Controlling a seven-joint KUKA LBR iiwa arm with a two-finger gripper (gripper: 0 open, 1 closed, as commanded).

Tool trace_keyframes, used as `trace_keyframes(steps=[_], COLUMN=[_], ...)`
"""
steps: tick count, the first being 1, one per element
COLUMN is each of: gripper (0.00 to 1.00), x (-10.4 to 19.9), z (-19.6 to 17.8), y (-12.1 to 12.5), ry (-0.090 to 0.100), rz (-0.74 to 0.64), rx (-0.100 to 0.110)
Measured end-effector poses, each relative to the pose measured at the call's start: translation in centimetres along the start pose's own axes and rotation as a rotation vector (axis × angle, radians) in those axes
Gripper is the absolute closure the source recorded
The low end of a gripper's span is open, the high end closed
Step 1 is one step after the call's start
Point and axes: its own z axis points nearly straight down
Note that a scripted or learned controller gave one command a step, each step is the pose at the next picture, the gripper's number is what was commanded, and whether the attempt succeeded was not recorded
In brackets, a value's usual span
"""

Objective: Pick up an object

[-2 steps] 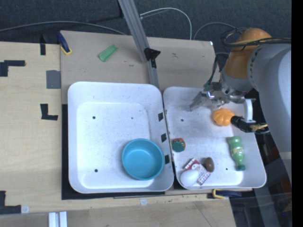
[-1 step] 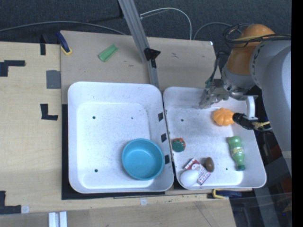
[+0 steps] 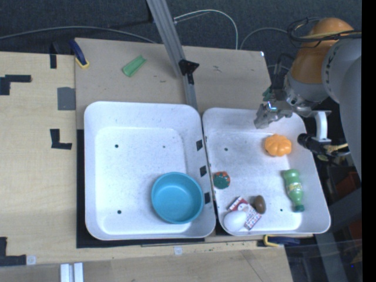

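Observation:
My gripper (image 3: 263,119) hangs over the back right corner of the right bin (image 3: 235,122), just up and left of an orange pumpkin-shaped toy (image 3: 277,145). Nothing shows between its fingers. Along the bin's right wall lies a green bottle (image 3: 293,188). Near the front lie a small brown object (image 3: 259,204), a white egg-like object (image 3: 234,221) beside a red-and-white packet (image 3: 251,215), and a small green and red item (image 3: 221,180) by the left wall.
A blue bowl (image 3: 176,197) sits in the front right part of the left bin (image 3: 117,128). A grey metal pole (image 3: 170,34) slants over the bench behind the bins. A green block (image 3: 133,66) lies on the bench at the back.

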Motion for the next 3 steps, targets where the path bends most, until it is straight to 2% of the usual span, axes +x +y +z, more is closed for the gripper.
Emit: trace_keyframes(steps=[1,2,3], gripper=[1.00,1.00,1.00], x=[-0.2,-0.1,4.5], z=[-4.3,-6.9,-6.7], y=[0.3,0.4,-0.1], ry=[0.000,0.000,0.002], rz=[0.000,0.000,-0.003], rx=[-0.001,0.001,0.005])
